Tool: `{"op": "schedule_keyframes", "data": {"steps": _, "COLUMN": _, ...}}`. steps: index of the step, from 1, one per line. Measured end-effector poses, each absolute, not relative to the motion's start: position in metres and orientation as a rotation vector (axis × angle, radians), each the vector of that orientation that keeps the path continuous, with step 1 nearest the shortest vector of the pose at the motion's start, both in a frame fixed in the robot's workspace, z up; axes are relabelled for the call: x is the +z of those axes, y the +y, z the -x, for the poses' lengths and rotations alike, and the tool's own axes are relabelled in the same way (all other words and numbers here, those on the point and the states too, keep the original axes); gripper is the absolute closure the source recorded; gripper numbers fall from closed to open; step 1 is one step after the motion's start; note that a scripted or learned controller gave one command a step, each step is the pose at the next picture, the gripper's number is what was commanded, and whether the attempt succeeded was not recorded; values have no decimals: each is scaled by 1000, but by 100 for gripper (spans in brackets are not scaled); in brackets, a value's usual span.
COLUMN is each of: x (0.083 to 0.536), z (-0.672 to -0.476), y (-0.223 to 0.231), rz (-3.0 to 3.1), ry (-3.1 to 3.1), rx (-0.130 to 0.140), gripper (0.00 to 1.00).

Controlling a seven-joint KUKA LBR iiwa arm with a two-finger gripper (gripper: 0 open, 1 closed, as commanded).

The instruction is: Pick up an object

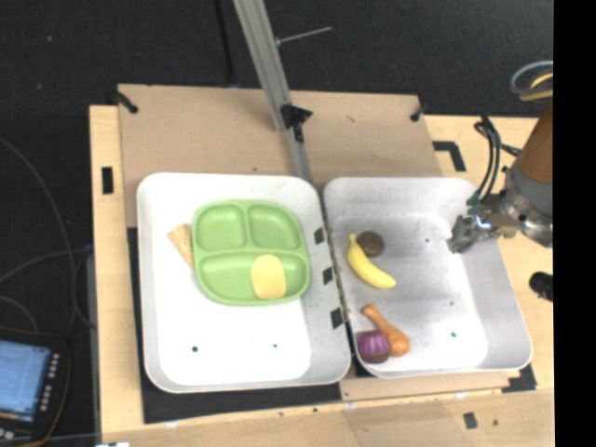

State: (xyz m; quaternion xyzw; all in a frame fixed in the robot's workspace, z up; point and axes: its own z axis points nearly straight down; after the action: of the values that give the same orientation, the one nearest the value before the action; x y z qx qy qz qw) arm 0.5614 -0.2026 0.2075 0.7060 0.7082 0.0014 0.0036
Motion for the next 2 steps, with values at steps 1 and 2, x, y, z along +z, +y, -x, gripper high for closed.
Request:
{"op": "schedule_keyframes", "data": {"steps": 1, "x": 266, "z": -572, "y": -201, "rz": -2212, "ry": 2219, "rx": 5, "gripper": 100}}
{"op": "schedule_keyframes", "data": {"steps": 2, "x": 258, "z": -579, "y": -152, "rz": -2213, "ry": 2228, "rx": 2, "gripper": 100}}
